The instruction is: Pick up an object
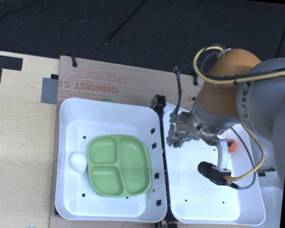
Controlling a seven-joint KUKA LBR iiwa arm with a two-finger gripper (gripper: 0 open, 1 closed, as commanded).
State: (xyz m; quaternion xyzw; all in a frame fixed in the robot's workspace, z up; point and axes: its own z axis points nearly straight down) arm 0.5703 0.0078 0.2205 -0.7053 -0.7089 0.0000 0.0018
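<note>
Two white bins sit on the table: the claw [176, 139], grip unclear, hovers at the right bin's [208, 208] left edge, while the left bin's [66, 199] stiff, slick green plate [119, 165] invites a rim hold.

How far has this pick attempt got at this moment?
Nothing looks picked yet. The green divided plate and the white egg-like ball still lie in the left bin. The gripper sits low over the right bin, near its left wall; no object shows in it. The grasp and lift are left.
</note>
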